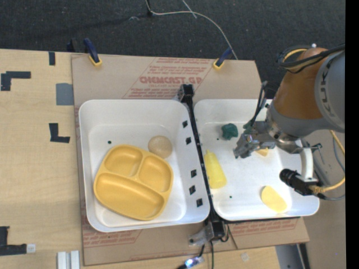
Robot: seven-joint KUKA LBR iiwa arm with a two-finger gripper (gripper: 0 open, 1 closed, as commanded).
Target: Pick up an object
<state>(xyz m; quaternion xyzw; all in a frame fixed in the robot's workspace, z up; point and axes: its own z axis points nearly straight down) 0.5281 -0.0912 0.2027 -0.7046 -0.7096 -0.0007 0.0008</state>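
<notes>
Camera view: yellow slice [274, 199] nearest, in right bin [247, 207]. Beyond it, yellow bottle [214, 170] against the bin's left wall. Gripper [245, 148] mid-bin, grip unreadable. Green lump [229, 130] farthest, just left of gripper.

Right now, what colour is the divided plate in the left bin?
Yellow; the divided plastic plate shows best in the camera view.

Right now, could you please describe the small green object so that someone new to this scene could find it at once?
Look at the right-hand white bin, then its far half near the central divider. The small green object lies there, just left of the gripper. It is the one dark teal thing; its neighbours in that bin are yellow.
</notes>
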